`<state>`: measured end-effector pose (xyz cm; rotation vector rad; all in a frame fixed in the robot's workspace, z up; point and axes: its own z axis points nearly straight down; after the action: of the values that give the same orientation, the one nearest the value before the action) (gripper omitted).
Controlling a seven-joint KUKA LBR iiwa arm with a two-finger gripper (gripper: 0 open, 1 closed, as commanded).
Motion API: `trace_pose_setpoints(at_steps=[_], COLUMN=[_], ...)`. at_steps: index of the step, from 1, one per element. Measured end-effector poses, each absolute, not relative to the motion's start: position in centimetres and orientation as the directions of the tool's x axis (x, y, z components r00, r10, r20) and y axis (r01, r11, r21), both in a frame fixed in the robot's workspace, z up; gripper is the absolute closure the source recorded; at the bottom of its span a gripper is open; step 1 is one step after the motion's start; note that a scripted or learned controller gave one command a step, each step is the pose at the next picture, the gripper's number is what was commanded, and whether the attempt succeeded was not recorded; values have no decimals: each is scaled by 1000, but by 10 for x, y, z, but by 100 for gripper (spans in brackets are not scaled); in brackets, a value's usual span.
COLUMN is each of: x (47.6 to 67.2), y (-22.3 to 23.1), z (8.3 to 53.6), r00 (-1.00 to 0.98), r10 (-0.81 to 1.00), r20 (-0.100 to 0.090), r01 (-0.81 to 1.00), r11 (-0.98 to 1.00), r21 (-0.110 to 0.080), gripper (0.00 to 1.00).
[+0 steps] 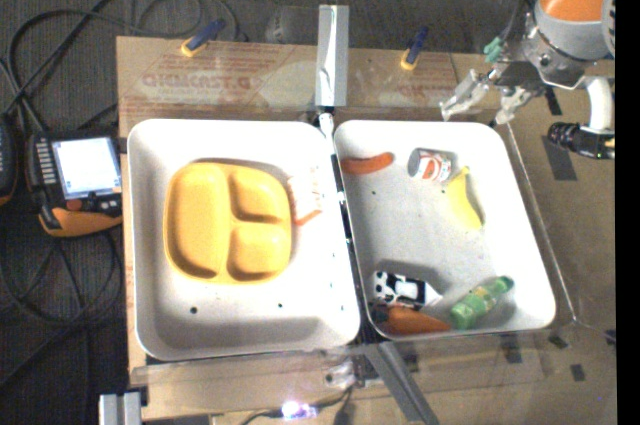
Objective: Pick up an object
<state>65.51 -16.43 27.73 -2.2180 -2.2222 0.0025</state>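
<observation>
Left bin (140, 213): yellow divided tray (230, 221). Right bin (520, 213): orange sausage (368, 163) and red-and-white can (432, 165) near far wall, banana (464, 200) beside can, black-and-white toy (400, 289), carrot (415, 320), green bottle (480, 302) along near wall. Jaws (482, 100) apart, clamped on nothing, above right bin's far right corner.

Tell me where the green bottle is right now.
The green bottle lies in the right bin, in its near right corner, beside the carrot and the black-and-white toy.

Yellow divided tray (231, 221); white bins (150, 313); orange sausage (368, 163); red-white can (432, 165); yellow banana (465, 201); green bottle (480, 302); black-white cow toy (399, 289).
</observation>
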Motion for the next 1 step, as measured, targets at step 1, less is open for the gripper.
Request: trace_pose_setpoints(at_steps=[1], x=[662], y=[-219], z=[128], r00=[-2], r10=[1000], r20=[-5], r01=[1000], r11=[2], r21=[20], gripper=[0])
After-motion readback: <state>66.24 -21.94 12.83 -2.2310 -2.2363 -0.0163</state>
